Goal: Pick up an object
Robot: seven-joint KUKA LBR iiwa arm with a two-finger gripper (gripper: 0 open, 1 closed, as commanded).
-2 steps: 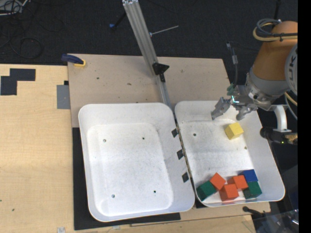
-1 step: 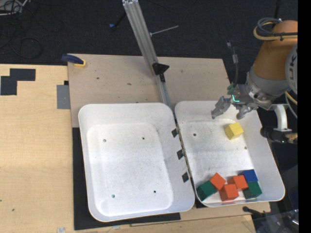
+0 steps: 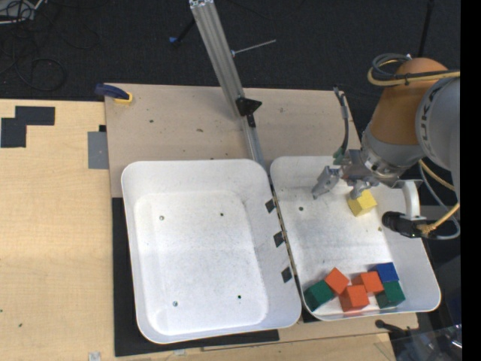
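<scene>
The hand (image 3: pixel 347 183) hangs over the far part of the right bin (image 3: pixel 323 232), its fingers spread wide with nothing between them. A yellow block (image 3: pixel 362 202) lies just beside it, not gripped. Near the front corner sit orange, green and blue blocks (image 3: pixel 357 288) in a cluster. No pick is made yet; closing on a block and lifting remain.

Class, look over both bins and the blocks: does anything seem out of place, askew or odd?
One thing stands out: the yellow block sits tilted and alone near the gripper in the right bin, well apart from the orange, green and blue blocks crowded in that bin's near corner. Nothing looks spilled or damaged.
</scene>
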